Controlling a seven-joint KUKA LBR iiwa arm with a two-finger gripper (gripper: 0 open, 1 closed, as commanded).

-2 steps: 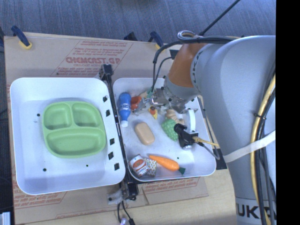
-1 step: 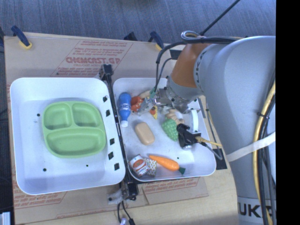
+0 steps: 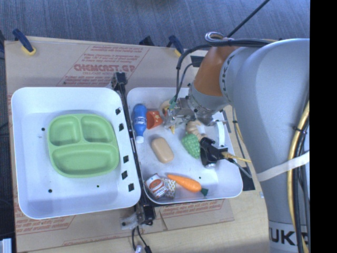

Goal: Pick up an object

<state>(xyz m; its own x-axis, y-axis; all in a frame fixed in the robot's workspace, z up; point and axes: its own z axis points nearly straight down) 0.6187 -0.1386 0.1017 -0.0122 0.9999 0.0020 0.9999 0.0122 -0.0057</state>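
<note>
1. Left bin (image 3: 21,141) held a green divided plate (image 3: 83,144).
2. Right bin (image 3: 231,181) held a blue bottle (image 3: 139,119), tan bread roll (image 3: 162,149), toy carrot (image 3: 184,182), and green corn cob (image 3: 191,145).
3. Gripper (image 3: 176,115) hovered over the right bin's far side; grip state couldn't be told.

Lab or robot test cell, not a home. Two white bins (image 3: 31,194) sitting on flat brown cardboard (image 3: 105,65) printed with a supplier name, blue clamps (image 3: 23,41) gripping its edge, loose black cables (image 3: 253,9) trailing over grey carpet (image 3: 79,7). Toy food lying in one bin.
</note>
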